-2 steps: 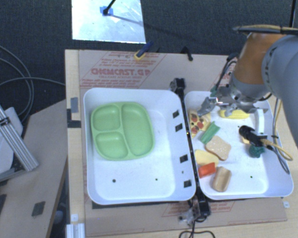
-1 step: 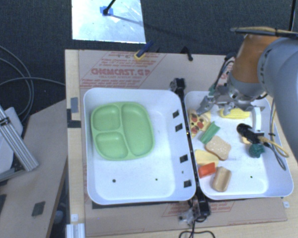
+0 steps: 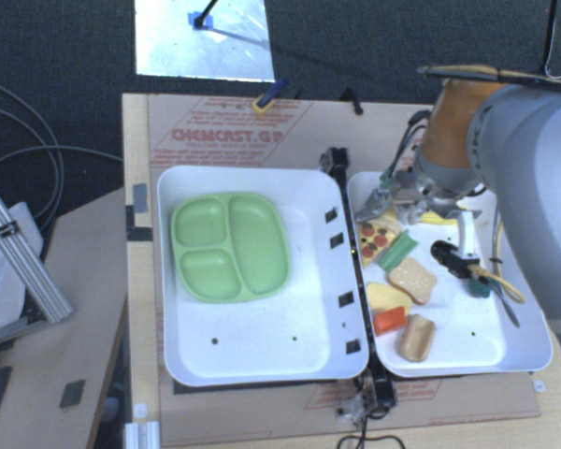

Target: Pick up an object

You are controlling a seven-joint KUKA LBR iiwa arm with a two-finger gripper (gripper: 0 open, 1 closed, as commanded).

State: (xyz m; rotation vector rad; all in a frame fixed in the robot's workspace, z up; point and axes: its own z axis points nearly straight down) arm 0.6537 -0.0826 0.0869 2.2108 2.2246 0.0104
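My gripper [image 3: 383, 205] hangs low over the back left corner of the right bin [image 3: 514, 349], just above a pizza slice [image 3: 375, 239]. Beside the slice lies a green piece [image 3: 398, 251]. Further forward are a slice of toast [image 3: 412, 280], a yellow wedge [image 3: 384, 296], an orange-red piece [image 3: 389, 321] and a bread roll [image 3: 417, 337]. A yellow piece [image 3: 438, 219] peeks out behind the wrist. No object shows between the gripper's tips.
The left bin [image 3: 262, 344] holds a green divided plate [image 3: 230, 247]. A black-clipped divider [image 3: 344, 251] separates the two bins. The grey arm [image 3: 524, 157] covers the right bin's back right part. Bare floor shows along the right bin's front right.
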